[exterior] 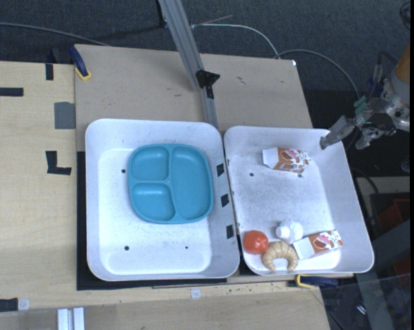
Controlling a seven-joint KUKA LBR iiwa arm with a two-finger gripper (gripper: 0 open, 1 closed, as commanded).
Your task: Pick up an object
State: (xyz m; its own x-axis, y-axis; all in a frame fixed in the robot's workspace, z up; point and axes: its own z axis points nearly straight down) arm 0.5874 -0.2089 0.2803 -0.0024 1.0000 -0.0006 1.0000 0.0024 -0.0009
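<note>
We see the grey two-finger gripper (346, 135), fingers spread and holding nothing, above the right shallow white plastic bin's (351, 205) far right corner.

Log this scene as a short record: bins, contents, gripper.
left bin: blue divided plate
right bin: two cartons, tomato, croissant, small white item
far carton: near the bin's back wall
near carton: front right corner
tomato: front, beside the croissant
white item: just behind the croissant
gripper: over the right bin's back right corner, holding nothing visible
</note>
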